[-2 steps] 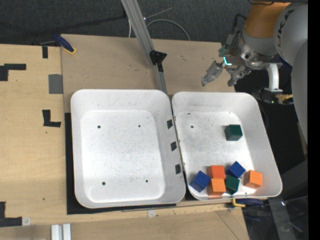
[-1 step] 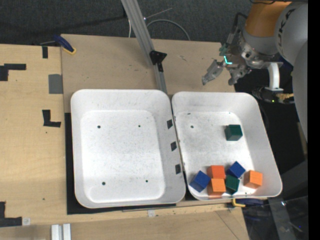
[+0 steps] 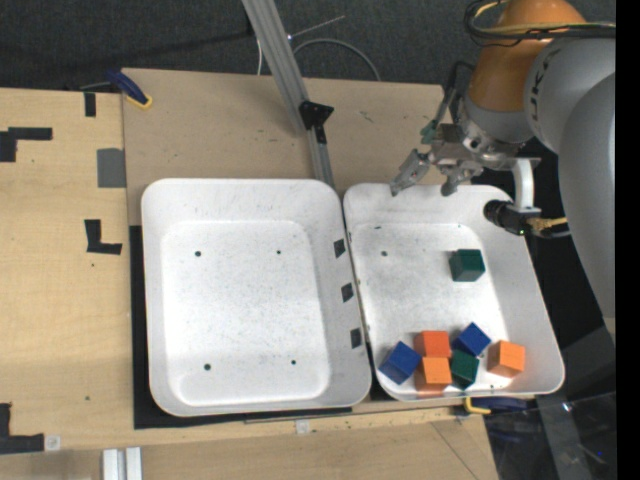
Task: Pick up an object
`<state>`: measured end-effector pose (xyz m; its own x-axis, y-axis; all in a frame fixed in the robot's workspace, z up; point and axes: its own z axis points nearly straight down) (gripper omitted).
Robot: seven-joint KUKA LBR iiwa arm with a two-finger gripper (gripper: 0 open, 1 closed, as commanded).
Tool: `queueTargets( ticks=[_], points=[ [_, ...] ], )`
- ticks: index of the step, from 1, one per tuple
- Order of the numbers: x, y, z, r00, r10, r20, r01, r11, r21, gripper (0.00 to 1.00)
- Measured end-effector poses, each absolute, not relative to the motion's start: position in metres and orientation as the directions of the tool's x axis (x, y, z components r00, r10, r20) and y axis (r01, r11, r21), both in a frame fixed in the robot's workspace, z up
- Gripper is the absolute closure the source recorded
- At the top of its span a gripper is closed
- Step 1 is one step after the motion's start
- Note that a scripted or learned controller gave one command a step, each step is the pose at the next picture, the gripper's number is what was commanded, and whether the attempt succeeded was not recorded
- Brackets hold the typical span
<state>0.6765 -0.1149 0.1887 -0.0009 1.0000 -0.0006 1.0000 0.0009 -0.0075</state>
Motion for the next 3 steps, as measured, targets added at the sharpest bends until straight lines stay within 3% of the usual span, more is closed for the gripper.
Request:
queueTargets(
  ticks=[2, 3],
  points=[
    [0.676, -0.106, 0.092, 0.001, 1.0, -0.002, 1.0, -0.001, -0.013, 0.0],
    [0.676, -0.105, 0.102, 0.0, 1.0, -0.002, 1.0, 0.0, -0.014, 1.0]
  ],
)
